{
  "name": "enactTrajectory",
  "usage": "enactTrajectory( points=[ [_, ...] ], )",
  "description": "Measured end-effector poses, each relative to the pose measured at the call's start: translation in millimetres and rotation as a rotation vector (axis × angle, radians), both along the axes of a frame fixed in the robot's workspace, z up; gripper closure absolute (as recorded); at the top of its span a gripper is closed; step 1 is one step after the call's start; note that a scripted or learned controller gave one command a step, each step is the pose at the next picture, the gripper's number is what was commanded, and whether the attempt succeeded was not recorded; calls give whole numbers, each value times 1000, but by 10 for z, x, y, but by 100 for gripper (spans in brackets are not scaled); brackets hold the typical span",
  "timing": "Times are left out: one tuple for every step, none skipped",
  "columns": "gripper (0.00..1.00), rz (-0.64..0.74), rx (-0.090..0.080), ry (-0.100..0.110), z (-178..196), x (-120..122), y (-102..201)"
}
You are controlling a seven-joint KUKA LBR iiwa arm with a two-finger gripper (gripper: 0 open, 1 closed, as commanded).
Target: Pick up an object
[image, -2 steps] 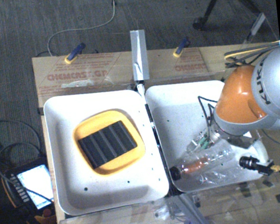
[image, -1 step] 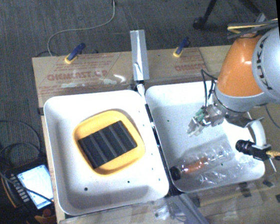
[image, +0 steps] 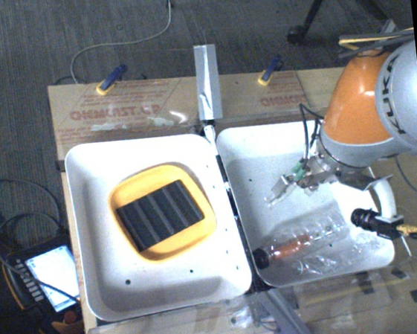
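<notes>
Not done yet: the arm [image: 370, 110] hangs over the right bin [image: 247, 167], can't tell how its jaws stand, the clear plastic bottle [image: 300, 239] lies at that bin's bottom, the yellow tray [image: 162, 210] sits in the left bin [image: 89, 168].

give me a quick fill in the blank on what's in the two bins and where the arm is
The yellow tray with the black ridged insert lies in the ____ bin.
The clear plastic bottle lies on its side in the ____ bin.
The arm's band above the wrist is ____.
The gripper is over the ____ bin.

Missing words: left; right; orange; right
</notes>
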State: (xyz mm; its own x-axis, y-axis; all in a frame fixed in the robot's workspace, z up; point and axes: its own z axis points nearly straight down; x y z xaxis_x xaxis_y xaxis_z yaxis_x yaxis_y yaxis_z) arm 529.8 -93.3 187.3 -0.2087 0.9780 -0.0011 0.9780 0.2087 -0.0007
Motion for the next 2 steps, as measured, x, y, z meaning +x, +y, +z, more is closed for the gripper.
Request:
enactTrajectory(
  points=[
    [0, 0, 0, 3, -833, -78, -494],
    [0, -119, -1, 1, -213, 111, -844]
  ],
)
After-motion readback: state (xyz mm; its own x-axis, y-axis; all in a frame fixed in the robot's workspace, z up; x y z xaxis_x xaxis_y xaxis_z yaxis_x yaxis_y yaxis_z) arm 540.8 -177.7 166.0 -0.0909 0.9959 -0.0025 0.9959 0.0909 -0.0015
